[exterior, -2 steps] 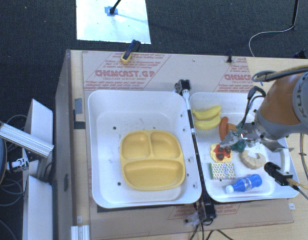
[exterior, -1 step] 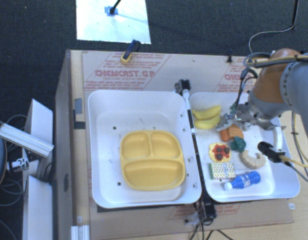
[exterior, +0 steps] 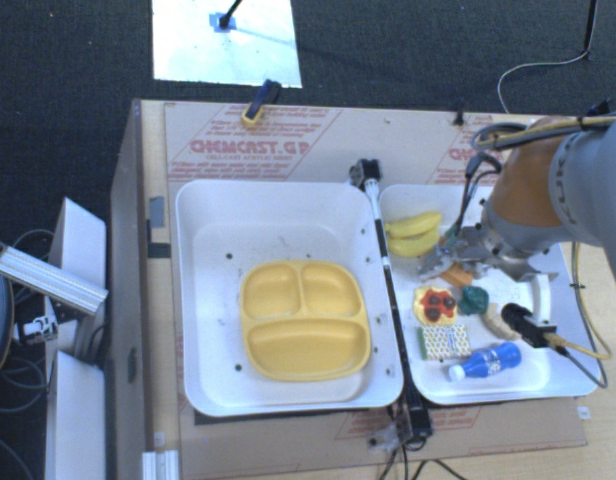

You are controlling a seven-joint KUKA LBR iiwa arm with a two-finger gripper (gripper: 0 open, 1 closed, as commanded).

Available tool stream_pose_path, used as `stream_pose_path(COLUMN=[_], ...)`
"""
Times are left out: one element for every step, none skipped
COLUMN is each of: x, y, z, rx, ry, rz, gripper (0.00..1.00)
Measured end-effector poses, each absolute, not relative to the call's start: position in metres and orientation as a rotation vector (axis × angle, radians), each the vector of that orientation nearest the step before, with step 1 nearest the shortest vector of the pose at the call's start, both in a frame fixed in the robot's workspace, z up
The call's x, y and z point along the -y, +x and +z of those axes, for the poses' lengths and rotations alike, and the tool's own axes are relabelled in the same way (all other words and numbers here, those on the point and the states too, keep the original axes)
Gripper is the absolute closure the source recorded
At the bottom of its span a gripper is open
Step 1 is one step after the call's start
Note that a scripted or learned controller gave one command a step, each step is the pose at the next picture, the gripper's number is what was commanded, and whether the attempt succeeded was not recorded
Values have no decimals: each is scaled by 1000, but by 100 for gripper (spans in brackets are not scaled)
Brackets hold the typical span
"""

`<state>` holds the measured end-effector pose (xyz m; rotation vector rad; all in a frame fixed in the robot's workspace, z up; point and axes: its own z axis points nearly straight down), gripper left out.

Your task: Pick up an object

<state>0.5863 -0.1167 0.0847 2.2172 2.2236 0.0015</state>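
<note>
The right bin point(exterior: 563, 388) holds a yellow banana point(exterior: 413, 234) at its far left, and a round yellow toy with red and dark spots point(exterior: 435, 305) near the middle. Beside that toy is a small dark green object point(exterior: 474, 299). Nearer the front lie a checkered block point(exterior: 444, 341) and a blue bottle with a white cap point(exterior: 487, 362). My gripper point(exterior: 451, 259) hangs low over the bin, just right of the banana and just above the spotted toy. I see nothing clearly held by it.
A yellow divided plate point(exterior: 304, 320) lies in the left bin point(exterior: 203, 268). A black bar point(exterior: 380, 238) runs along the divider between the bins. The grey arm point(exterior: 573, 188) comes in from the right over the right bin's far corner.
</note>
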Motion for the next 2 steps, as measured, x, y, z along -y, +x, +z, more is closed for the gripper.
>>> stream_pose_path(x=[117, 56], y=[587, 599], z=[95, 186], rx=[-2224, -2225], ry=[2215, 2214], rz=[4, 6], gripper=[100, 100])
